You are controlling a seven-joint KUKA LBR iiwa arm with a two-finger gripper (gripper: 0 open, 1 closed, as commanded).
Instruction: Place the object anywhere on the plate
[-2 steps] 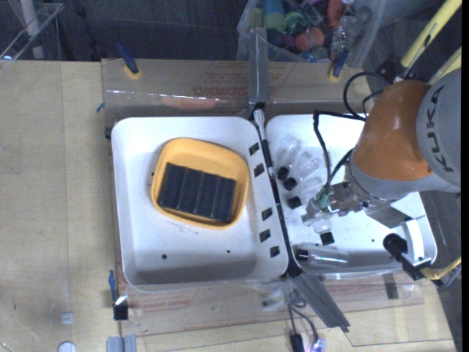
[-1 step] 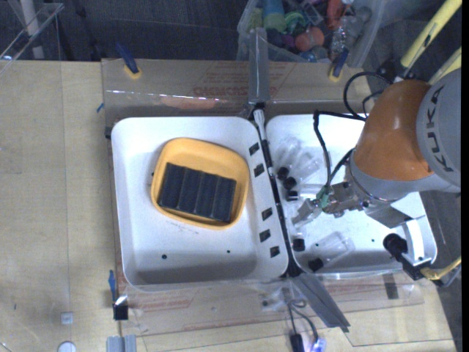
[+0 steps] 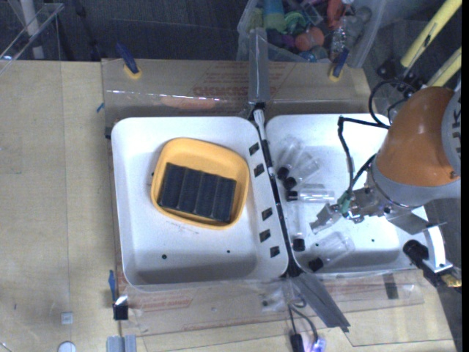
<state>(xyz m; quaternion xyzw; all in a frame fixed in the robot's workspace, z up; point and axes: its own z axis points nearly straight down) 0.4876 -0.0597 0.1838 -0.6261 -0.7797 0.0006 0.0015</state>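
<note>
We see two shallow white bins set side by side on a pale wooden worktop [image 3: 44, 196], their moulded plastic walls smooth, with rounded corners. In the left bin [image 3: 135, 255] lies a yellow plate [image 3: 163, 166], squarish with soft rounded corners and a raised rim, tilted a little askew to the bin's sides. On the plate rests a dark, flat rectangular object [image 3: 198, 191] with ribbed or segmented bands running across its short side; it fills most of the plate's well and lies inside the rim. Around the plate the left bin floor is bare white, with most room along the near wall and the left side. A divider [image 3: 265, 196] carrying small black tabs runs where the two bins meet. The right bin [image 3: 381, 259] holds several clear plastic tubes [image 3: 302, 160] with black caps, scattered near the divider and the bin's middle, glossy and hard to outline against the white. The arm [image 3: 419, 149], grey with a broad orange band, reaches in from the right, and its end effector [image 3: 333, 215] sits low over the right bin, just beside the clear tubes and well apart from the plate. We cannot tell how its grasping parts stand or whether they have anything. A clear tub of coloured toys [image 3: 304, 9] stands beyond the bins.
</note>
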